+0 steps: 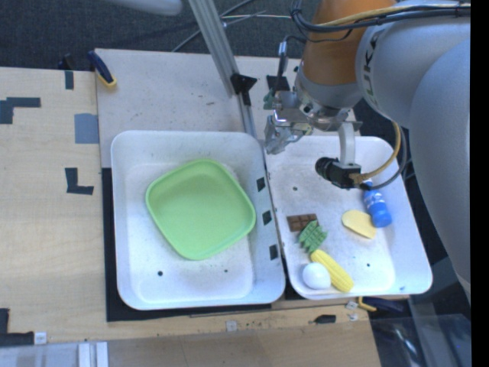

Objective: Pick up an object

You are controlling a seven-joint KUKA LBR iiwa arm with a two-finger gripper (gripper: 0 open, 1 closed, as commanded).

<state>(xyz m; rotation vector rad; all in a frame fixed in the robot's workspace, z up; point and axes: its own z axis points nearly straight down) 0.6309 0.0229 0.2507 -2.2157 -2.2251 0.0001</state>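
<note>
- Left bin [130, 281]: I log one green plate [200, 207], square with rounded corners, lying flat near the middle of the white floor.
- Right bin [405, 270]: I count a cluster of small items toward its near half.
- Chocolate bar [301, 222]: brown, flat, close to the divider between the bins.
- Green toy [312, 236]: ridged, just beside the chocolate bar on its near side, touching or nearly so.
- Corn cob [332, 270]: yellow, lying at a slant just below the green toy.
- White egg [314, 275]: round, touching the corn cob on its left.
- Yellow piece [358, 224]: flat, pale, right of the chocolate bar.
- Blue bottle [377, 207]: small, lying just beside the yellow piece, at its upper right.
- Gripper [280, 134]: I see it at the far rim where the two bins meet, well apart from the cluster; nothing sits between its fingers, and I cannot tell whether they stand apart or together.
</note>
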